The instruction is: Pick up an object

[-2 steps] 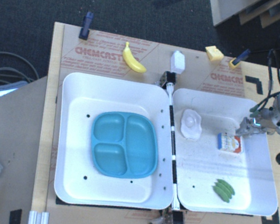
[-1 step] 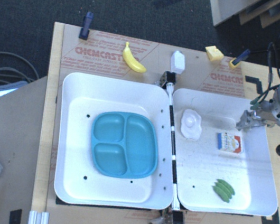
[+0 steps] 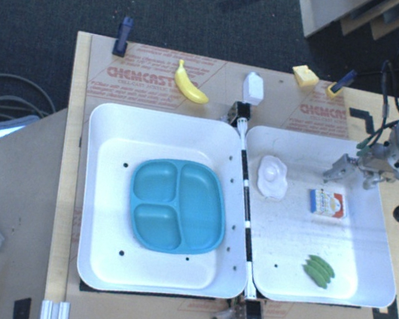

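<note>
The gripper (image 3: 352, 171) hangs over the back of the right bin (image 3: 359, 294), near its far edge. I cannot tell how it is set. A small card (image 3: 326, 203) lies just below it. A white cup (image 3: 272, 175) sits by the left wall. Green pods (image 3: 320, 271) lie near the front, with bare floor around them.

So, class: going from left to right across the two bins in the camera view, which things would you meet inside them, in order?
Blue divided plate → white plastic piece → small red, white and blue packet, with the green pea pods at much the same place across, nearer the front edge.
</note>
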Tool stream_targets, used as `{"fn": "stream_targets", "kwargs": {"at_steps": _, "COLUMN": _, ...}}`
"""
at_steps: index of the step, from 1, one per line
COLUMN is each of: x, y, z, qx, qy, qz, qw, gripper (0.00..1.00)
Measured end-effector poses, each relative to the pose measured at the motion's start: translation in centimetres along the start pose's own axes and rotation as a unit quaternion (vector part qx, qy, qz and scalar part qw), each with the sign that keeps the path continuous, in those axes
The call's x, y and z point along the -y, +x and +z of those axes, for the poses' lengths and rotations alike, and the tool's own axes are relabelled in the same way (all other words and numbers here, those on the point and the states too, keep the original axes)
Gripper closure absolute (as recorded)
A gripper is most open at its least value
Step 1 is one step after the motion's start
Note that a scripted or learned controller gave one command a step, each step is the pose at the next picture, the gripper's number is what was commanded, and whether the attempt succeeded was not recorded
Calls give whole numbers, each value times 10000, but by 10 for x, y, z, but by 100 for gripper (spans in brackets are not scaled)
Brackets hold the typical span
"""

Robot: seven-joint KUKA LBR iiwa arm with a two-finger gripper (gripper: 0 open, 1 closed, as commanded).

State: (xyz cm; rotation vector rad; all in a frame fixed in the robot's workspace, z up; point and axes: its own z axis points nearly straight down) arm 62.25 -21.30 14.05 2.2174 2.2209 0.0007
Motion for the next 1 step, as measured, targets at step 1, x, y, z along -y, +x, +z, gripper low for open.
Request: {"fn": "stream_targets", "kwargs": {"at_steps": 1, "x": 36, "y": 16, "z": -9, "qx": -12, "qy": 20, "qz": 7, "qw": 10000, "gripper": 0}}
